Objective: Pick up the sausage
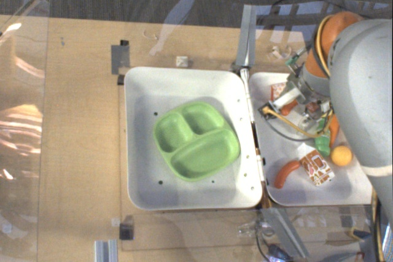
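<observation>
The sausage point(285, 173) is lying near the right bin's point(307, 198) front edge; the gripper point(293, 108) is hovering farther back, grip state unclear.

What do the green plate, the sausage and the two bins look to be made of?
The green plate looks like moulded plastic: even colour, soft sheen, rounded dividers between three sections. The sausage seems a toy, probably plastic or rubber, with a smooth reddish skin and a faint highlight. The left bin and right bin look like thin white plastic, matte, with rounded corners; the material is not certain.

Gripper point(293, 108) low, arm point(362, 89) overhead
</observation>
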`<state>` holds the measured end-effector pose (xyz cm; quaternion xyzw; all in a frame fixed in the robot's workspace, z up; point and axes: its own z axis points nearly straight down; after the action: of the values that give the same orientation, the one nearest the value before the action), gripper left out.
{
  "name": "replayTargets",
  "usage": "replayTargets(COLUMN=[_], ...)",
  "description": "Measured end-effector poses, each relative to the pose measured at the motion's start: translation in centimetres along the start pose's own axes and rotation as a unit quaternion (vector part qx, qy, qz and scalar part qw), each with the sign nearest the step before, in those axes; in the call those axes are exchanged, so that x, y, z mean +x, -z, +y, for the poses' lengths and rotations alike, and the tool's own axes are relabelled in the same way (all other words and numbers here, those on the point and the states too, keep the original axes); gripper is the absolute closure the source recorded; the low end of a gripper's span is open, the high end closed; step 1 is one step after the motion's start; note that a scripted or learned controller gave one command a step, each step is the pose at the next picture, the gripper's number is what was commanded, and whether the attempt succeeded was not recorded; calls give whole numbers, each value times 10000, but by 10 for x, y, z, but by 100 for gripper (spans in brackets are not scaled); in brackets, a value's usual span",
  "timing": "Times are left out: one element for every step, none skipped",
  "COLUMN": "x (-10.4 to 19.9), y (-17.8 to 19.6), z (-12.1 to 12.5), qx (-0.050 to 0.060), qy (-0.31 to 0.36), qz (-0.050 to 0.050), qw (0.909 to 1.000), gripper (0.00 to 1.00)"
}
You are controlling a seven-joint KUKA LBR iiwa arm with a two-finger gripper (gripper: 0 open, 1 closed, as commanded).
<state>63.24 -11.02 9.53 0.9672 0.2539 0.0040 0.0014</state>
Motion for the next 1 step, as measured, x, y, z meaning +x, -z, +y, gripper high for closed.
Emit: replayTargets(x=[1], y=[11], z=[0], qx=[1], qy=[32], qz=[-5], qw=[10000], gripper=[100])
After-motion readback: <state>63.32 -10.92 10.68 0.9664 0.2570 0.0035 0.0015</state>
